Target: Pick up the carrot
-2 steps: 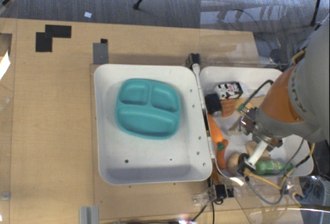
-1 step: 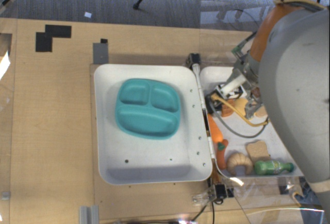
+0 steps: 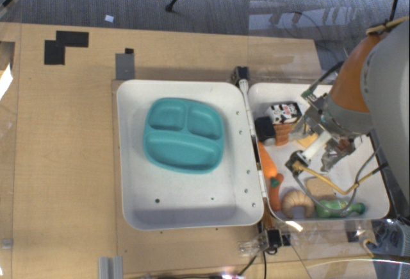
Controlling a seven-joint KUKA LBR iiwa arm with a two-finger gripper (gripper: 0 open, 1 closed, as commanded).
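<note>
- Desk (image 3: 57, 162): a pale wooden surface carrying two shallow white bins side by side.
- Left bin (image 3: 186, 197): holds a teal divided plate (image 3: 184, 135), lying flat in the bin's upper half.
- Right bin (image 3: 288, 93): holds the carrot and several other small things. The arm (image 3: 378, 79) reaches in over it from the right of the view.
- Carrot (image 3: 268, 165): orange, lying on the floor of the right bin close along its left wall. It is slanted, with its narrow end towards the top of the view.
- Hand (image 3: 333, 154): poised over the middle of the right bin, to the right of the carrot in the view and clearly apart from it. Bare bin floor shows between them. Whether the hand is apart or together cannot be told, and nothing is seen clamped in it.
- Black block (image 3: 264, 128): just above the carrot's upper end, near the same wall.
- Small printed box (image 3: 284, 113): beside the black block, towards the bin's far wall.
- Yellow wedge (image 3: 309, 140): between the printed box and the hand.
- Brown rounded item (image 3: 298, 202): near the bin's front wall, below and to the right of the carrot.
- Green item (image 3: 339, 208): just beside the brown item, to the right along the front wall.
</note>
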